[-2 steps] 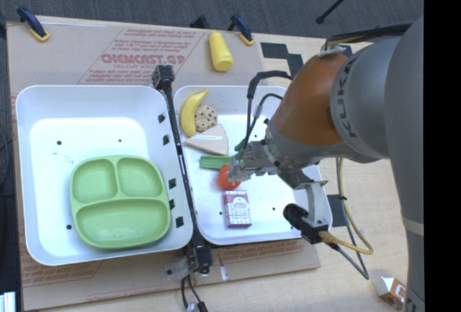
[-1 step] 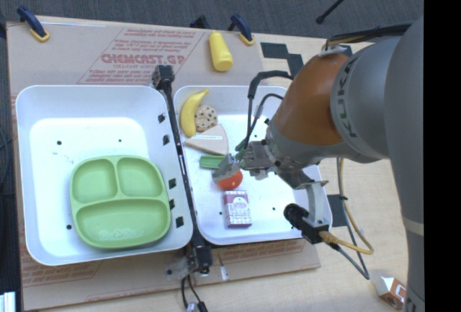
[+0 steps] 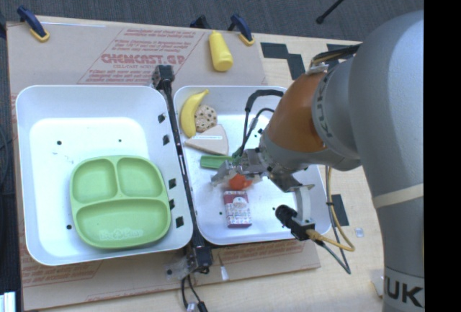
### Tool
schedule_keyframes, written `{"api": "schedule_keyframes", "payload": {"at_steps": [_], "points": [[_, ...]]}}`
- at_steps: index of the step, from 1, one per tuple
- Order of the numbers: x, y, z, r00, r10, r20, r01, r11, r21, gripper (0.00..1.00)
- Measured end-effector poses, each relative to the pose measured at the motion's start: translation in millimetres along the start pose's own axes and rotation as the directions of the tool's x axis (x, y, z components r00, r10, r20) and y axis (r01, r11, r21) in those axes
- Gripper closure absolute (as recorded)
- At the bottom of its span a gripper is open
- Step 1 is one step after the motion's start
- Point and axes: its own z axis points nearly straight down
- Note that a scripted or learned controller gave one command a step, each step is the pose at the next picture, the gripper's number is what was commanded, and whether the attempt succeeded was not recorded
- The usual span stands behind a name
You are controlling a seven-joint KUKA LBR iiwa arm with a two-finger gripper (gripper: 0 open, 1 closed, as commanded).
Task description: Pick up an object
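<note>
Camera view: two white bins sit side by side on a cardboard-covered tabletop (image 3: 144,51). The left bin (image 3: 43,109) holds a green divided plate (image 3: 119,200) with three compartments, lying flat toward the near half of the bin.

The right bin (image 3: 216,231) holds the loose items. A banana (image 3: 190,111) lies at the far left corner, curved, with a chocolate-chip cookie (image 3: 206,117) just beside it, touching or nearly so. A tan wedge-shaped piece (image 3: 211,140) lies just nearer than the cookie. A flat green strip (image 3: 214,162) lies below the wedge. A small red-and-white packet (image 3: 237,208) lies flat near the middle of the bin floor. An orange-red object (image 3: 238,181) sits just above the packet, right at the arm's tool end.

The grey arm with the orange band (image 3: 302,119) reaches in from the right and hangs low over the right bin. The gripper (image 3: 232,175) is down among the items, at the orange-red object and close to the green strip (jaws state: cannot tell, the wrist body and cables hide the tips, and contact with the orange-red object is unclear).

Outside the bins, a yellow cylinder-shaped object (image 3: 220,51) lies on the cardboard past the right bin's far edge. Blue clamps (image 3: 33,23) hold the board's far edge.
</note>
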Motion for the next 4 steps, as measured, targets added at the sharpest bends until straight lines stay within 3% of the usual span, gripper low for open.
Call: {"api": "schedule_keyframes", "payload": {"at_steps": [1,2,4], "points": [[1,1,-11,1.0,-0.004,-0.001,0.004,1.0,0.0,1.0],[65,-45,-101,1.0,-0.002,-0.001,0.002,1.0,-0.002,1.0],[65,-42,-122,1.0,-0.011,-0.001,0.011,1.0,-0.004,1.0]]}}
